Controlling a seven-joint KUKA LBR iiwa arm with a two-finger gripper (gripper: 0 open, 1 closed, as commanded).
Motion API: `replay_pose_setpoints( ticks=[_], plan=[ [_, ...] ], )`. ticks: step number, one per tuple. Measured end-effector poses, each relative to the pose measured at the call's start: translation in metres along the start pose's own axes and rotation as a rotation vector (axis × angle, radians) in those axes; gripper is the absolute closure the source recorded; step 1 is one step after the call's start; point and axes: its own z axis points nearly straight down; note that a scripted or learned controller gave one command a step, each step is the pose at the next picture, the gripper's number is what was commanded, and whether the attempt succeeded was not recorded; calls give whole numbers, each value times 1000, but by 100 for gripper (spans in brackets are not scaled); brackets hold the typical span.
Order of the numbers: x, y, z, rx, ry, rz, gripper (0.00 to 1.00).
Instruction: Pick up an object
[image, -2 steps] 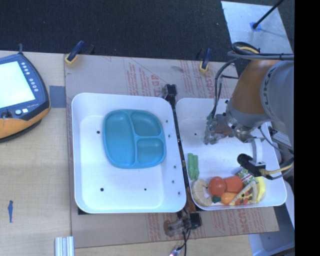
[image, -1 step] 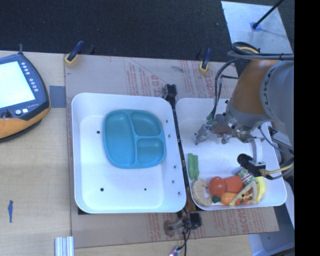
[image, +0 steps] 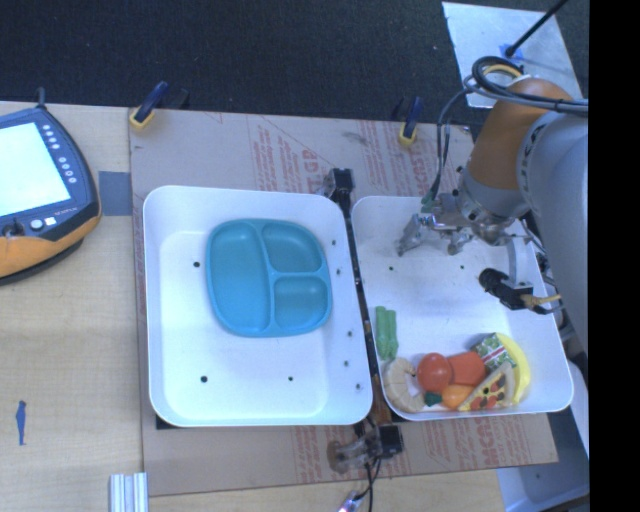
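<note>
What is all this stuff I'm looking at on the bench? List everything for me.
Left bin: one, white, left half of the cardboard sheet.
Divided plate: one, light blue, three compartments, lying in the left bin.
Right bin: one, white, beside the left bin.
Toy food pile: several pieces, red, orange, yellow, green and cream, near corner of the right bin.
Green piece: one, against the right bin's left wall, just above the pile.
Clamps: two, blue and yellow, on the far edge of the cardboard.
Handheld control screen: one, grey and orange, far left of the bench.
Arm: one, grey with orange band, entering from the right.
Gripper: one, metal, over the right bin's far end.
</note>
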Motion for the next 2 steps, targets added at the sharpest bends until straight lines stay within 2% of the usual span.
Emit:
replay_pose_setpoints(
  ticks=[1,2],
  plan=[
    [41,-49,0,2,-1,-3,0],
    [39,-49,-10,5,-1,-5,100]
  ],
)
